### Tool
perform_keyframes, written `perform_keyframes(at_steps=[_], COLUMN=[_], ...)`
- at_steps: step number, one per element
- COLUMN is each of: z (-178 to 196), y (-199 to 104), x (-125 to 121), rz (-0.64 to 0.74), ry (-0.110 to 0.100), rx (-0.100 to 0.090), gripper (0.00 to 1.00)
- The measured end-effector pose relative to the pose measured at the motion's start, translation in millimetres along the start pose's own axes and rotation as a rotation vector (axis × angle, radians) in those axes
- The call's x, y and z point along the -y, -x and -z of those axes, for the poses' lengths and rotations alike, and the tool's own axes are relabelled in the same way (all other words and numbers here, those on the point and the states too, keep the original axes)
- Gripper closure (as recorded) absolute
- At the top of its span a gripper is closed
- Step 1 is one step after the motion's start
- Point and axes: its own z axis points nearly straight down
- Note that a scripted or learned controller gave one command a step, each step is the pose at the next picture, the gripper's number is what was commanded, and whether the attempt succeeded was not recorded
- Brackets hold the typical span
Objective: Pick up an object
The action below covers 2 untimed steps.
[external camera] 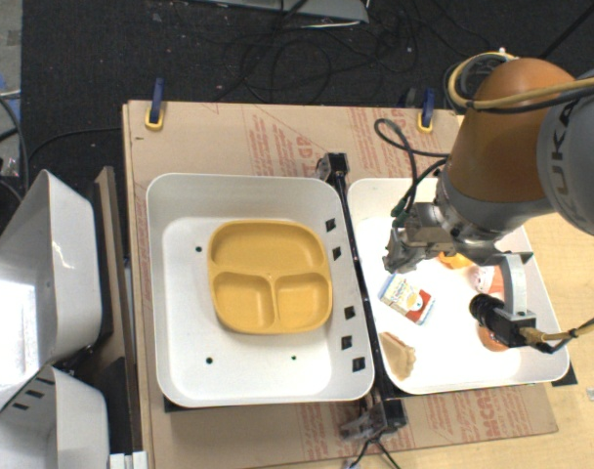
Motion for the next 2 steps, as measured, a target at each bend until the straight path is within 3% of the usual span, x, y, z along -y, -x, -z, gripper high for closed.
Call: perform_keyframes(at_steps=[2], z=[-23.5], y=[-105.7], x=[-20.4], rz=[0.0], ry=[-0.001], rx=[0.001], gripper=[1.0])
